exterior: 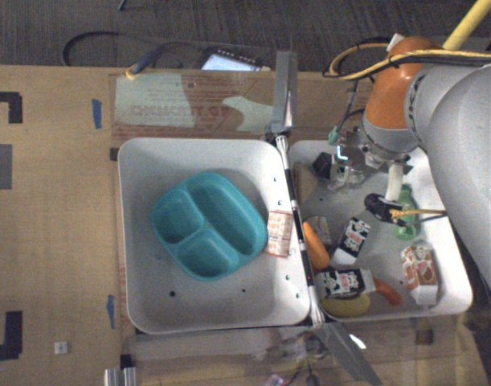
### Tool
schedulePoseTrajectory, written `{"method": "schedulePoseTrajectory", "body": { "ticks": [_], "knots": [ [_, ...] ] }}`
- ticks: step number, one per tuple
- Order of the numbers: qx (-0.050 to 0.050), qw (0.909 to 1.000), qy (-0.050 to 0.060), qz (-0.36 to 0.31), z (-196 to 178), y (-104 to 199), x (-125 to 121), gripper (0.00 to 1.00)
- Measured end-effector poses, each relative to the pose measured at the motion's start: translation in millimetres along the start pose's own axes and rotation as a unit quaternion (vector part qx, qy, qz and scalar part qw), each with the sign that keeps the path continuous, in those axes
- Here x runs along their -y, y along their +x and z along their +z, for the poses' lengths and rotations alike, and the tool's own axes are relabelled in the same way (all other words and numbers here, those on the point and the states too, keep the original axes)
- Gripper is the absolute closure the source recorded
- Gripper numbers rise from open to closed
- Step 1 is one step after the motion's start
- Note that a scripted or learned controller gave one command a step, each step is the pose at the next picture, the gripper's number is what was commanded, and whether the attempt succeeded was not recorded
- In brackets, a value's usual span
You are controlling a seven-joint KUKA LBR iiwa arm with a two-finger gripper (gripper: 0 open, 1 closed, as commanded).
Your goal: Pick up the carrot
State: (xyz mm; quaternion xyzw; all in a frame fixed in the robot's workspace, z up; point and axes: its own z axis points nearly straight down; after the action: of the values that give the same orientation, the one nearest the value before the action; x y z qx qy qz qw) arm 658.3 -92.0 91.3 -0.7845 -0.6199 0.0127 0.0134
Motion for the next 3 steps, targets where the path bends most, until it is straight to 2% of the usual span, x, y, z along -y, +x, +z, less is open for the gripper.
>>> {"method": "schedulePoseTrajectory", "body": {
  "ticks": [1, 2, 3],
  "knots": [
    [-0.002, 0.9986, -0.017, 0.05, -142.4, 46.3, 7.6, 1.0],
    [-0.001, 0.9986, -0.016, 0.051, -141.1, 46.3, 8.1, 0.0],
    [-0.001, 0.9996, -0.015, -0.023, -9.3, -14.4, 39.2, 0.0]
  ]
}}
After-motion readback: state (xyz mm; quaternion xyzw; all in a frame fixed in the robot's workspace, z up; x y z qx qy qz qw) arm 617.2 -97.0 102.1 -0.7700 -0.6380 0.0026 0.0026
